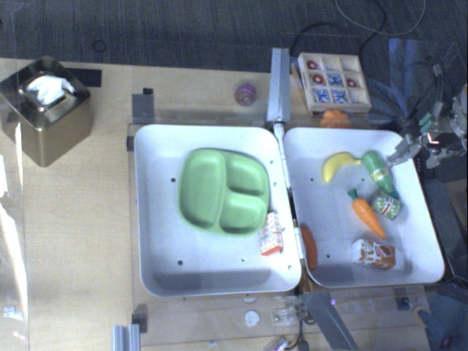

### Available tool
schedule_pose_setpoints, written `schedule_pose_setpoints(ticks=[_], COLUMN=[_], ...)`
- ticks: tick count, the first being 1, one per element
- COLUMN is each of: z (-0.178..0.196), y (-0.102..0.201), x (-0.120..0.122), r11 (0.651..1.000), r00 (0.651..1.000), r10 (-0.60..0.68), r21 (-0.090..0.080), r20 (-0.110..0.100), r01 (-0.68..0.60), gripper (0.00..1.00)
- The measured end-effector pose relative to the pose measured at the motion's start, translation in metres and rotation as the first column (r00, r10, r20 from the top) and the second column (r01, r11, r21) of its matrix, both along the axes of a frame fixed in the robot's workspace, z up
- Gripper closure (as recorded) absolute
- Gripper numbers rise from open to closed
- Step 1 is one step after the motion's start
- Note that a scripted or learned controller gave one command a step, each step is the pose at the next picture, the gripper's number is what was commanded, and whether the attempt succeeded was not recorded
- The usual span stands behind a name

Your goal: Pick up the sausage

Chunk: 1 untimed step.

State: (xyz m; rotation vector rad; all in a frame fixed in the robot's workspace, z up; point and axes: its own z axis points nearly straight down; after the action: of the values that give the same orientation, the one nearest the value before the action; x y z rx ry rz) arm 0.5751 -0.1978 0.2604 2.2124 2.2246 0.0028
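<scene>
The pick looks not yet begun: the sausage lies against the right bin's left wall, and the hand, near the far-right rim, has fingers I cannot tell apart.

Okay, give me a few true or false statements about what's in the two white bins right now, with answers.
1. The green divided plate lies in the left bin. True.
2. The banana lies in the left bin. False: it lies in the right bin.
3. The sausage lies at the right bin's left edge. True.
4. The carrot sits on the green plate. False: it lies in the right bin, near a small can.
</scene>
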Motion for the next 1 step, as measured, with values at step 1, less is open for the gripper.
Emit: schedule_pose_setpoints(ticks=[1], z=[-0.0928], y=[0.0272], x=[-0.0856], r11=[1.000], r00=[1.000], r10=[0.021], r21=[0.001], r20=[-0.001], r01=[-0.021], gripper=[0.00])
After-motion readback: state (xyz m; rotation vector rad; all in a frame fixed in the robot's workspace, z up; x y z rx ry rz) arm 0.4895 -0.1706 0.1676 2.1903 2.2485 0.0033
